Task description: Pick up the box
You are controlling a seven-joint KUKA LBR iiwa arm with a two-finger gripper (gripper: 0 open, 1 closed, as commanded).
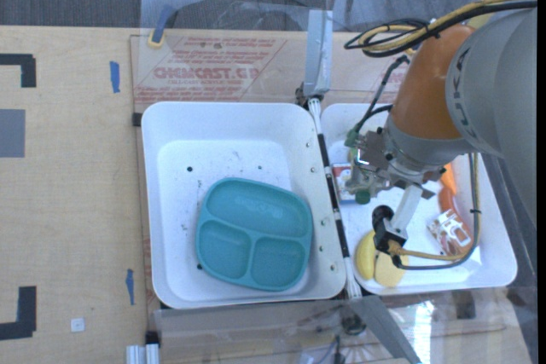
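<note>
My gripper (pixel 368 183) hangs low in the right bin (pixel 495 268); whether it holds the box, I cannot tell.

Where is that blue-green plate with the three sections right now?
The teal three-compartment plastic plate lies flat in the left white bin, toward its near right corner, just across the bins' shared wall from the yellow fruit-like object in the right bin.

Arm (pixel 478 89) over right bin (pixel 503 268); teal 3-section tray (pixel 253 233) in left bin (pixel 171 149).
</note>
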